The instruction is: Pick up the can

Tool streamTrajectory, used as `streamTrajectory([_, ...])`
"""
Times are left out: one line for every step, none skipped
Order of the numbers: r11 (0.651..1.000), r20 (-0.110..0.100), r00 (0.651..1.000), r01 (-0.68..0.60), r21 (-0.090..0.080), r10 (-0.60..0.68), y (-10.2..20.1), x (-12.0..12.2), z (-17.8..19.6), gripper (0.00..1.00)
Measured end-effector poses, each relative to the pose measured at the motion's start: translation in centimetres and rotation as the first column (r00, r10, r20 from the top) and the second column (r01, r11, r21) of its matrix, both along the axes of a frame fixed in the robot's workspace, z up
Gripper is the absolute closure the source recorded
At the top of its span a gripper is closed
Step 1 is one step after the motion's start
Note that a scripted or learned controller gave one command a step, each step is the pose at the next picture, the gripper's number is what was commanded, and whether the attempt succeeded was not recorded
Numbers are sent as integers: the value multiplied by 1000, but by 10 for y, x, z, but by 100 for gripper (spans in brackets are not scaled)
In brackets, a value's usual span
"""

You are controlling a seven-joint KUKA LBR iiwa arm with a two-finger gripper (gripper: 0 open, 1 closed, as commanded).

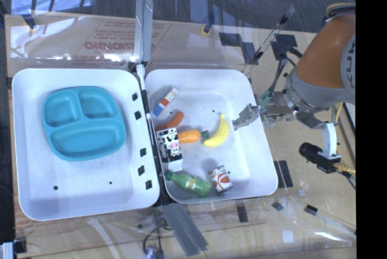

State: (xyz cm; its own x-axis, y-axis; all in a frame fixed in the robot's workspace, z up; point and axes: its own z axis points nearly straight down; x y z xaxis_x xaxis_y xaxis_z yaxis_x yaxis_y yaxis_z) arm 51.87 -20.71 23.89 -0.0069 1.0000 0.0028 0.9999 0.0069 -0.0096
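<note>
Red-white can [221, 179] lies near bin's front rim [242, 194]; fingers [244, 116] state unclear.

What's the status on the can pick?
Gripper at right bin's right wall, nothing between fingers. Can untouched, near front edge. Green bottle close beside it.

Bench [314, 215]: pale wood-toned surface under clear sheeting, with small dark tape marks near the front right. Directly on it: 2 shallow white bins, side by side and touching along a clipped divider. Left bin [27, 149] sits toward the view's left; right bin [257, 131] sits beside it. Printed red-lettered sheet [109, 37] lies flat behind the left bin.
</note>
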Motion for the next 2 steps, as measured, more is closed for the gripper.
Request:
streamTrajectory([1000,-2,1000,3,2,-3,33,-44,-135,0])
streamTrajectory([999,2,999,-40,2,40,12,-42,-150,0])
